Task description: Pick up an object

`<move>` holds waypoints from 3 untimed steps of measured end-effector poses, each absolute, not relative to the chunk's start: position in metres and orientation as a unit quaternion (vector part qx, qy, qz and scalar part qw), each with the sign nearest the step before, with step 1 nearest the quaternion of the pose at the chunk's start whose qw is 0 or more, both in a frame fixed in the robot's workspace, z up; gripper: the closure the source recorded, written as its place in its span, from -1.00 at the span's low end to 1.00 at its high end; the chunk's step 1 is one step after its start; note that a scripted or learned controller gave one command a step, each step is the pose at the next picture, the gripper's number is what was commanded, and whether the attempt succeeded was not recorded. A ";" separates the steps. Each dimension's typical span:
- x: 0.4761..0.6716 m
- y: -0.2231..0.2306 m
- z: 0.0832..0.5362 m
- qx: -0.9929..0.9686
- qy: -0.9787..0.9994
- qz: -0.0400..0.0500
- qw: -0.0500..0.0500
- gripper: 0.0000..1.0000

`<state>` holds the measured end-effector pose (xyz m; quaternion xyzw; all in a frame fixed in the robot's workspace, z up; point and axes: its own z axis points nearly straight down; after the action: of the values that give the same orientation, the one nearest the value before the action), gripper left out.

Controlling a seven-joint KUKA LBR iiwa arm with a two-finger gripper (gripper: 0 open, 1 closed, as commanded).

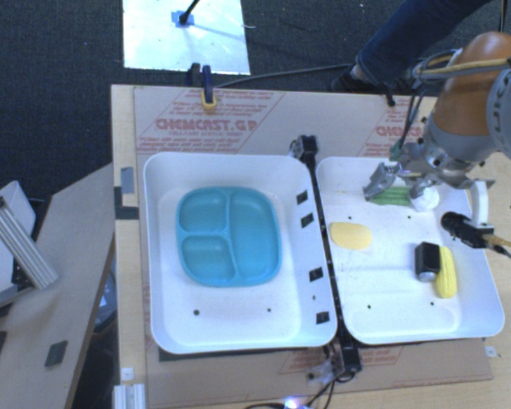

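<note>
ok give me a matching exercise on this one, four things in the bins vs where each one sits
Things:
1. blue divided plate
2. pale yellow disc
3. green item
4. yellow banana-shaped piece

Places:
A. right bin, near its far edge, under the claw
B. middle of the left bin
C. right bin, towards its right side, touching a black block
D. right bin, close to the divider between the bins

Pairs: 1-B, 2-D, 3-A, 4-C

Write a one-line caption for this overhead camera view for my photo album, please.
A robot arm's end effector hovers over a green object in the right bin, while a blue divided plate sits in the left bin.
</note>
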<state>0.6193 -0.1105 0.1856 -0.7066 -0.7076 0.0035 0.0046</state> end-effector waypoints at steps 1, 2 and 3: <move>0.622 -0.110 0.193 -0.706 -0.708 -0.001 0.000 -1.00; 0.629 -0.111 0.150 -0.706 -0.708 0.000 0.000 -1.00; 0.623 -0.112 0.106 -0.707 -0.707 0.001 0.000 -1.00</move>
<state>0.6226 -0.1118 0.1057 -0.7067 -0.7075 0.0005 0.0005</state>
